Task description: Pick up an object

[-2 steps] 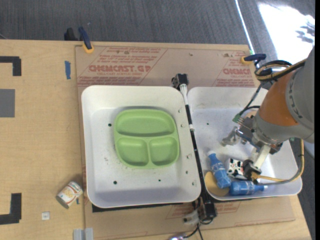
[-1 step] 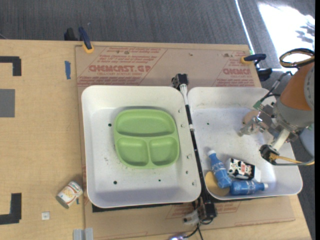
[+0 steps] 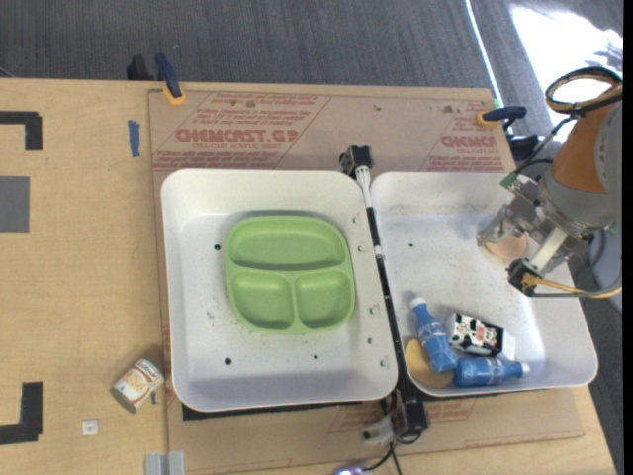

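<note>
My gripper (image 3: 506,237) hangs over the right side of the right bin (image 3: 445,228), on the grey arm with its orange band. Something pale peach shows right beneath it, and I cannot tell what it is. In that bin's near corner lie a blue bottle (image 3: 432,334), a second blue bottle (image 3: 490,371) on its side, a black, white and red packet (image 3: 478,335) and a tan object (image 3: 419,363) partly under the first bottle. These lie well below and left of the gripper.
A green divided plate (image 3: 291,270) fills the middle of the left bin (image 3: 188,265). A small box (image 3: 136,383) lies on the bench outside the left bin's near corner. Clamps (image 3: 171,79) and cables sit along the board's far edge.
</note>
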### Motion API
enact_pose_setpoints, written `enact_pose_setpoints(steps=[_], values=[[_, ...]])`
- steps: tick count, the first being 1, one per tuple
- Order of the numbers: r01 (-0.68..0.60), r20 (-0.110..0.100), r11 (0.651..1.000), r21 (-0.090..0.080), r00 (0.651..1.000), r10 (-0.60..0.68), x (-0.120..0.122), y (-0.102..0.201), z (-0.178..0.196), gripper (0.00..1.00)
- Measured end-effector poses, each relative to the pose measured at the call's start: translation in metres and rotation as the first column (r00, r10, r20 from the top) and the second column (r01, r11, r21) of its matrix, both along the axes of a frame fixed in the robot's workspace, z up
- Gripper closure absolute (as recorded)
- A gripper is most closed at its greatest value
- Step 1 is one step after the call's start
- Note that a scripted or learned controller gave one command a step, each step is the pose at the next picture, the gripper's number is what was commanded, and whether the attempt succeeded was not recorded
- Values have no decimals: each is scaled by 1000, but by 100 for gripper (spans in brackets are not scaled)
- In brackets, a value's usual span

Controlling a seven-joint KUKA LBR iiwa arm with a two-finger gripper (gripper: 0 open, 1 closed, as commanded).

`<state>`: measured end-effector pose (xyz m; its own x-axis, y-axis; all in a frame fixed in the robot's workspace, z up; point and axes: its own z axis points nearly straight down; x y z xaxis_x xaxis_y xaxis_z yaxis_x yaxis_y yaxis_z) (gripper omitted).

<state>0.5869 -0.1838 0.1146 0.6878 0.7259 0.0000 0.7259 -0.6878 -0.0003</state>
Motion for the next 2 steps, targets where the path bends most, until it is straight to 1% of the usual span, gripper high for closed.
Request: enact_pose_setpoints(steps=[1, 2], values=[[-103, -2, 994, 27, 995, 103, -49, -16, -25, 0], [-143, 4, 990, 1, 990, 143, 7, 79, -29, 0]])
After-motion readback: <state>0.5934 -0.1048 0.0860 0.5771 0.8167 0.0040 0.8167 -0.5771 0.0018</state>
